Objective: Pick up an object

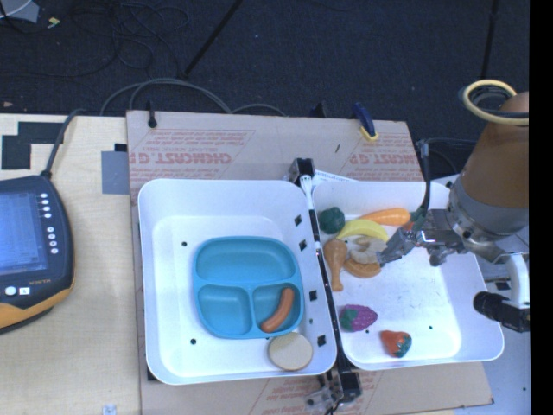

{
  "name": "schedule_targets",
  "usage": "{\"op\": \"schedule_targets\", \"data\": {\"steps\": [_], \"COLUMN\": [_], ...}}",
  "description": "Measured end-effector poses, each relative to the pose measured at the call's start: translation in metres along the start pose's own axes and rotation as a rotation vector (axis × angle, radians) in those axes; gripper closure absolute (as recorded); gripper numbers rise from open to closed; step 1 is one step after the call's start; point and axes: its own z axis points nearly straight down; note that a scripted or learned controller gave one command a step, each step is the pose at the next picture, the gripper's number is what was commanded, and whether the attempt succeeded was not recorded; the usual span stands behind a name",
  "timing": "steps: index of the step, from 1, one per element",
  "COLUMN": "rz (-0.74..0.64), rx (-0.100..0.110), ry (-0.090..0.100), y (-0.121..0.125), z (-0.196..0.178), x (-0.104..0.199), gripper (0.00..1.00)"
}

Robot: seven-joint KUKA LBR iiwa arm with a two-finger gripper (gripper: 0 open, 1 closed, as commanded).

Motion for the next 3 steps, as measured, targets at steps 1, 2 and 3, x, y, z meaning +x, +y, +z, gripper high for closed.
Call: {"op": "schedule_targets", "data": {"steps": [1,2,3], "rz": [-0.015,0.003,-0.001], "rx": [0.006,0.005,-0.007], "ry": [0.005,-0.001,-0.001], "y": [-0.008,-0.006,0.029], "z": [0.055,0.043,0.001], "x": [0.170,0.160,0.183], "gripper": [0.00,1.00,1.00]}}
